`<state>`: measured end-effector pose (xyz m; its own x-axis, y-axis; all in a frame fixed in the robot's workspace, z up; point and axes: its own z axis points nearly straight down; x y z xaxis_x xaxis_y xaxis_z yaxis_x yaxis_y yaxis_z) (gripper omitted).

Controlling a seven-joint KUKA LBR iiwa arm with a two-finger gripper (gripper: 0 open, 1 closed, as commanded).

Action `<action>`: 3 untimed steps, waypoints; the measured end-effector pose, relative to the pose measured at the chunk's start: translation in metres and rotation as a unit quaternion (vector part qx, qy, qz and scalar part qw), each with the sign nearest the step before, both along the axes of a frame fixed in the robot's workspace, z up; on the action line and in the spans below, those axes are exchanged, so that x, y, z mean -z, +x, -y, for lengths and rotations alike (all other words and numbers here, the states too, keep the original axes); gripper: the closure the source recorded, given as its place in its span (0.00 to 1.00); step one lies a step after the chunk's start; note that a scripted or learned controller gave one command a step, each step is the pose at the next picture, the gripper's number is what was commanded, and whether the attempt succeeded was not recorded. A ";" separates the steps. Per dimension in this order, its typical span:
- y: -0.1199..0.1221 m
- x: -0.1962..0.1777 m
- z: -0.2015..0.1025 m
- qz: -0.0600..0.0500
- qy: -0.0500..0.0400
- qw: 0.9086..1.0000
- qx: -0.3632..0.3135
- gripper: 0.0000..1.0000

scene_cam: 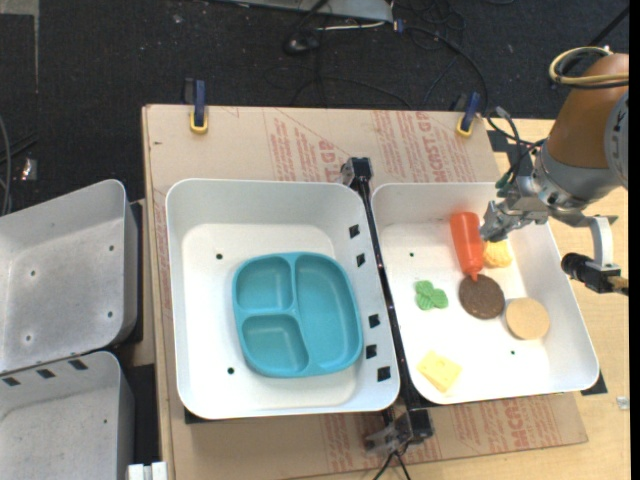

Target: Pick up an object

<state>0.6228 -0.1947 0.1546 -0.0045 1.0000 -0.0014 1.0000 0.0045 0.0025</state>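
Note:
The right bin [560, 268] holds several small toy foods. An orange cylinder [465, 243] lies near its back. A small yellow piece [498, 257] sits just right of the cylinder. In front of them are a green leafy piece [431, 296], a dark brown disc [482, 296], a tan disc [526, 319] and a yellow wedge [440, 372]. My gripper [496, 228] hangs low over the back of this bin, right beside the orange cylinder and just above the yellow piece. Nothing shows between its tips.
The left bin [200, 218] holds a blue divided plate [297, 313]. A black divider [372, 268] runs between the two bins. Two white lids [60, 268] lie off the bench to the left. Clamps [198, 108] hold the board's back edge.

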 end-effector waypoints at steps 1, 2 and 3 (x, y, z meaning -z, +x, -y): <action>0.002 -0.061 -0.007 0.001 0.000 1.000 0.001 1.00; 0.003 -0.071 -0.007 0.000 0.000 1.000 0.001 1.00; -0.001 -0.074 -0.071 -0.001 0.001 1.000 -0.001 1.00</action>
